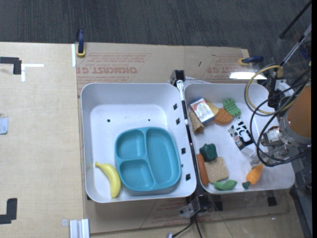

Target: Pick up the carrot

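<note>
A dark grey carpet floor (pixel 148 11) is seen along the top. Below it, a pale wooden tabletop (pixel 37 133) is spread out. A brown cardboard sheet (pixel 148 66) is laid flat on the tabletop, with red print on it. The sheet is held at its far edge by two blue and yellow clamps (pixel 80 42).

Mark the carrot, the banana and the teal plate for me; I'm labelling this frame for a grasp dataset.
carrot (pixel 255 174), camera view, on the orange body near the right bin's front corner.
banana (pixel 112 177), camera view, on the middle of its curve.
teal plate (pixel 117 148), camera view, on its left rim.
</note>
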{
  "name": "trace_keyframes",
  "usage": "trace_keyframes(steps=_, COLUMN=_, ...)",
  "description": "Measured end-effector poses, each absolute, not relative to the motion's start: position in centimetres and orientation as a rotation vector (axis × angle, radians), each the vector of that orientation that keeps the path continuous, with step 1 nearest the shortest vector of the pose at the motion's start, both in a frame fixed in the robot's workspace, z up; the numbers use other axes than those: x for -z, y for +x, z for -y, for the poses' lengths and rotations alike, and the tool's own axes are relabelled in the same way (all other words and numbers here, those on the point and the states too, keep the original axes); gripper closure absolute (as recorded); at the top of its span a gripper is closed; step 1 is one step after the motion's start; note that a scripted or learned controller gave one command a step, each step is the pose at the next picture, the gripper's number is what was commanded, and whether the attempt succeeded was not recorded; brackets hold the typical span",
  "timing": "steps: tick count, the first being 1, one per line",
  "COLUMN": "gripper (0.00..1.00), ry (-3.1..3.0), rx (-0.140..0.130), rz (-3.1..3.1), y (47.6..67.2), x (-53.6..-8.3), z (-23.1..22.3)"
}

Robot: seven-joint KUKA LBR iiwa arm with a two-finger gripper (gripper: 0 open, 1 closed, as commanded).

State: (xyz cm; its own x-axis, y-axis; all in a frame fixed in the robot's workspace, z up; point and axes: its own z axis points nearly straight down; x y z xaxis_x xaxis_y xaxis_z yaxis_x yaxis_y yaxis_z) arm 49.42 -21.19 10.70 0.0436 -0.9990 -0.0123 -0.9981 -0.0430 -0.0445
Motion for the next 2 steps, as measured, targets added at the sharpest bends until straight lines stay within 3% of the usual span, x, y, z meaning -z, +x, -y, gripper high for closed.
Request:
trace_keyframes(steps=1, gripper=1.0, ry=-2.288, rx=0.004, rz=-2.139, y=49.83, x=-23.0, z=19.42)
trace_keyframes(steps=2, gripper=0.0, ry=-2.289, rx=0.001, rz=-2.139, y=49.79, x=-22.97, z=19.42)
